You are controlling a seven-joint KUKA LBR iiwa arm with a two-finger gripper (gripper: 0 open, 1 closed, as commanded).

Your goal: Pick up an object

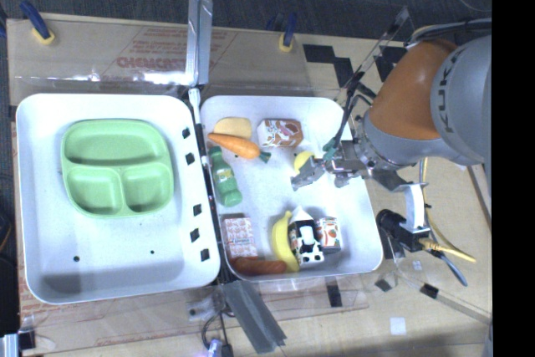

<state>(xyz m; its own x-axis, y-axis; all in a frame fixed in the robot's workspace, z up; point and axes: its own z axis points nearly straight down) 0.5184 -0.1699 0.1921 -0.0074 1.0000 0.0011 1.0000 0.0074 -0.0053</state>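
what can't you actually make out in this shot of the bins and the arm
- Gripper, camera view: small and blurred over the right bin; whether it holds anything cannot be told.
- Small yellow item, camera view: partly covered by the gripper, so its kind is unclear.
- Banana, camera view: partly behind the black-and-white carton.
- Printed packet, camera view: label too small to read.
- Arm, camera view: cut off at the right.
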